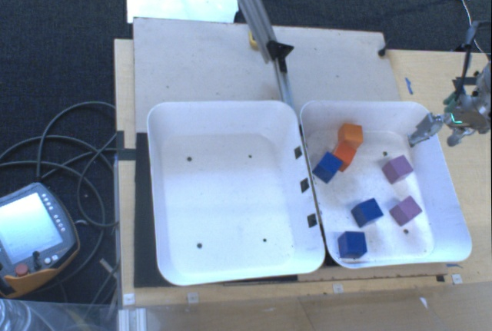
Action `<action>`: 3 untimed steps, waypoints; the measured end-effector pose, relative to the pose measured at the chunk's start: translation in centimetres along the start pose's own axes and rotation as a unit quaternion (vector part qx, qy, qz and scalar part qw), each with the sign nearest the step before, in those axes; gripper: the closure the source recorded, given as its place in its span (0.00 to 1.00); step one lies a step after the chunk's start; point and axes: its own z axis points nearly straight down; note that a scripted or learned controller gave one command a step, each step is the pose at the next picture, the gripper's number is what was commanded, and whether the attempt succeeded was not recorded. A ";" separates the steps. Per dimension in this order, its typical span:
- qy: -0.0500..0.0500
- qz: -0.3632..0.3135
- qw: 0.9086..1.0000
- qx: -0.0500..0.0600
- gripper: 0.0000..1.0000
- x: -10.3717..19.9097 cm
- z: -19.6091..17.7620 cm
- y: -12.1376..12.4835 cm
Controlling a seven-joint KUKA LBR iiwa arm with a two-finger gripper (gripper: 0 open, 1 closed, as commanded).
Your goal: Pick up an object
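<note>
Right bin [442, 168], white, shallow: holds all seven loose blocks, gathered as a pick supply within the arm's reach from the right
- Two orange blocks [348, 142], stacked or touching near the bin's upper middle
- Blue block [327, 167], touching the lower orange one on its left
- Blue block [367, 211], centre; blue block [352, 243], near the front rim
- Purple block [397, 168] and purple block [405, 210], right of centre, apart from each other

Left bin [223, 183], white, shallow: sits beside the right bin on the table [330, 61], likely the drop-off side

Gripper [421, 132]: at the right bin's upper right rim, reaching in at a slant from the arm's wrist at the frame edge, above the bin and clear of every block; jaws too small and blurred to tell whether spread or pressed together; nothing visible between them. Nearest candidate, by judgement, is the upper purple block
</note>
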 end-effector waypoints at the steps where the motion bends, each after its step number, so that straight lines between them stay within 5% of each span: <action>1: 0.001 0.000 1.000 0.001 0.00 0.4 4.3 0.6; 3: 0.001 0.002 1.000 0.002 0.00 0.3 14.5 1.1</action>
